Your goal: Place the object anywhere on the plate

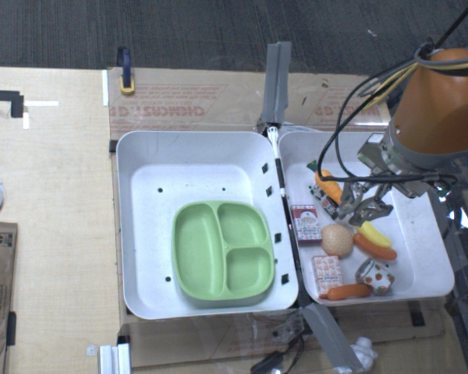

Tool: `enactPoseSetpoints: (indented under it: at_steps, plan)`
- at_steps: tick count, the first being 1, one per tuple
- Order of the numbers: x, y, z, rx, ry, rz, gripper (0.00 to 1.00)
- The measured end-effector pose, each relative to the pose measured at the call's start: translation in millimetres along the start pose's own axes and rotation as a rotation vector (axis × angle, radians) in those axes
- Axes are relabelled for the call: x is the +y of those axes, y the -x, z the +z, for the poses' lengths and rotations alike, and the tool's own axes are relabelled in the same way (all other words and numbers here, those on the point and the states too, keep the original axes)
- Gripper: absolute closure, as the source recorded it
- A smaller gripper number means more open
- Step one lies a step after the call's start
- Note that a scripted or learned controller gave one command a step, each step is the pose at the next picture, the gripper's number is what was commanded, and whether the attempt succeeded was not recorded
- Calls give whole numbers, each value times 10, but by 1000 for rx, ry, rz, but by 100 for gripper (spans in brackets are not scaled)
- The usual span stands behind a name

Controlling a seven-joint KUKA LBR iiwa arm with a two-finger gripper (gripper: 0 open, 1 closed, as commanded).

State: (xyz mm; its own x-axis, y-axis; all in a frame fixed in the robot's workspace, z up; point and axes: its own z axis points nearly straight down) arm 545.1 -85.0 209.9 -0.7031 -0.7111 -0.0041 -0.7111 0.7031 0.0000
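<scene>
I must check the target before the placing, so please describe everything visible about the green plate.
The green plate is pale green, looks like smooth plastic, and has a rounded rectangular shape with a raised rim. It is divided into three compartments: one long one on the view's left and two smaller ones on the right. It lies flat, slightly turned, on the floor of the left white bin, toward the near right part. Nothing lies on it, and the pincer is over the other bin.

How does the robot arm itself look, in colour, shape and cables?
The arm is a thick rounded body with a broad orange band above a grey wrist section. Several black cables loop from it towards the wrist. The two-finger gripper is of bare grey metal, small and angular.
</scene>
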Motion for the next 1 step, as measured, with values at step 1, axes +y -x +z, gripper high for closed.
enactPoseSetpoints:
  at_steps: [1]
  plan:
    - [-376,405,-399,-2,-1,-326,100]
